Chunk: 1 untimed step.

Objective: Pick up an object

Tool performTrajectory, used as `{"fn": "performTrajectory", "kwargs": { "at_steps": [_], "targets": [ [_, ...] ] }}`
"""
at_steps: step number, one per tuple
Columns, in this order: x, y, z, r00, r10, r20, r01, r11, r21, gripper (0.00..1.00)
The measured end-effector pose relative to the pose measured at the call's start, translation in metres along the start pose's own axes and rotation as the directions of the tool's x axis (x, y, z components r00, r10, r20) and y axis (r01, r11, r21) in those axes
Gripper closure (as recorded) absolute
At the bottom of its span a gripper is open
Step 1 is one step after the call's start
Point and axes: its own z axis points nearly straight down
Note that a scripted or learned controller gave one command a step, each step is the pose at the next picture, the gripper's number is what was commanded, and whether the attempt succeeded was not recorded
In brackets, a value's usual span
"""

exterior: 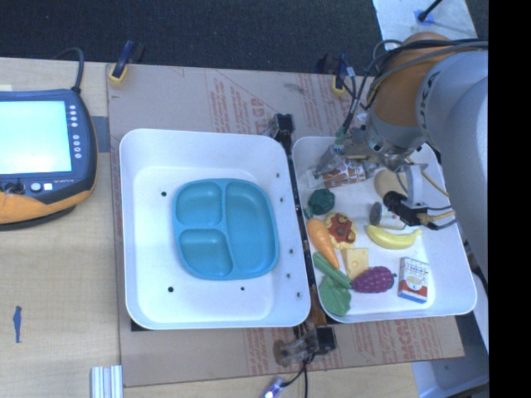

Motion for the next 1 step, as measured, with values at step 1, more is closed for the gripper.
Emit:
{"fn": "performTrajectory", "kwargs": {
  "at_steps": [1],
  "targets": [
    [-0.0007, 0.0011, -0.0122, 1.000, -0.003, -0.001, 0.003, 1.000, -0.001, 1.00]
  ]
}}
